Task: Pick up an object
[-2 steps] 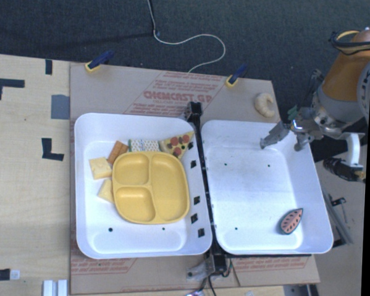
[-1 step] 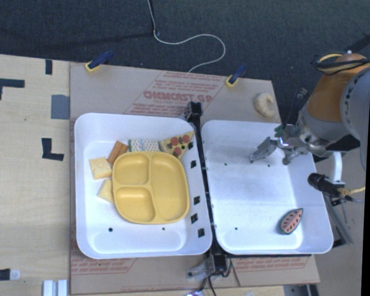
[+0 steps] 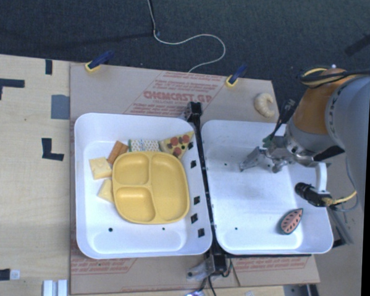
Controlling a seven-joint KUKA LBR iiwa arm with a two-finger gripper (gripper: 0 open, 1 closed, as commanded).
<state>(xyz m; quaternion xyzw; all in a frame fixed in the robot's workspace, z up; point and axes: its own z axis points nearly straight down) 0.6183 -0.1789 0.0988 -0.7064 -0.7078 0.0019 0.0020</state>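
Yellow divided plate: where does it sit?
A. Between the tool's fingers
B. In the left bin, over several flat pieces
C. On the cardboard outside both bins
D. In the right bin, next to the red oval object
B: the yellow divided plate lies in the left bin, with flat pieces poking out from its left and upper edges.

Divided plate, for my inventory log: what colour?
Yellow; the divided plate shows in the camera view.

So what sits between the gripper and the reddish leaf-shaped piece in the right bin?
In the camera view, bare white bin floor is all that separates the gripper from the reddish leaf-shaped piece near the bin's lower right corner.
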